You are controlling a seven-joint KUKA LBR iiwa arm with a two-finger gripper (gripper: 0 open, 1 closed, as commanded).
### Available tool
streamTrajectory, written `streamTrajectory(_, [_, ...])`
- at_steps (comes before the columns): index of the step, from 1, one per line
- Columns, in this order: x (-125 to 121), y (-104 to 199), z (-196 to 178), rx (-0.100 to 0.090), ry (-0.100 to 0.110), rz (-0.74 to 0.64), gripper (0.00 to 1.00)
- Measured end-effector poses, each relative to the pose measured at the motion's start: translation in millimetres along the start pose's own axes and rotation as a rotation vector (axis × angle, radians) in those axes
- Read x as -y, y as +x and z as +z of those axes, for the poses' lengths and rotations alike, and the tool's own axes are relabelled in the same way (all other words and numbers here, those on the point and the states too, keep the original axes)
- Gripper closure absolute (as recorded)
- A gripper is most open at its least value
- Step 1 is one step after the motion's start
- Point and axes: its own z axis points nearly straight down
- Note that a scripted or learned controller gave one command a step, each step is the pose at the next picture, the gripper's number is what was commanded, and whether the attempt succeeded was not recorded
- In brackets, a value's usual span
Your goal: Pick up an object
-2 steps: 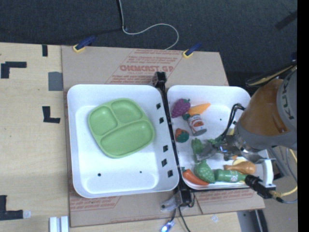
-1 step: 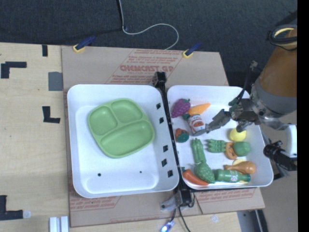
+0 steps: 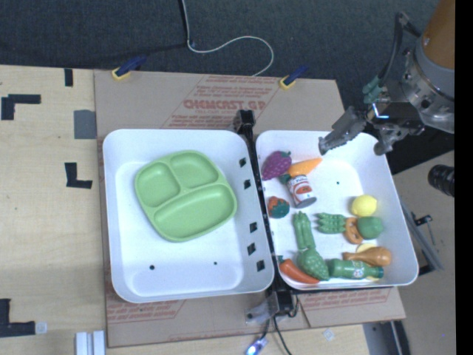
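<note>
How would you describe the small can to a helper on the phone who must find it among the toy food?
Look in the right-hand white bin, the one crowded with toy food, not the one holding the green plate. In its upper left part, below the purple grapes and touching the orange carrot, lies the small can. It alone is a cylinder with a red-and-white label.

The arm (image 3: 432, 87) is grey metal with an orange band (image 3: 447, 21) above the wrist. Dark cables run along its side, with small teal fittings near the wrist. The gripper (image 3: 355, 135) has dull grey, blocky fingers.
</note>
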Motion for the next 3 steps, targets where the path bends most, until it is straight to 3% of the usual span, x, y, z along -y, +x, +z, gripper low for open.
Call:
streamTrajectory(1, [1,-2,0,0.003,0.020,0.006,1.00])
streamTrajectory(2, [1,90,5,0.000,0.021,-0.001,1.00])
streamTrajectory(3, [5,57,126,0.004,0.033,0.012,1.00])
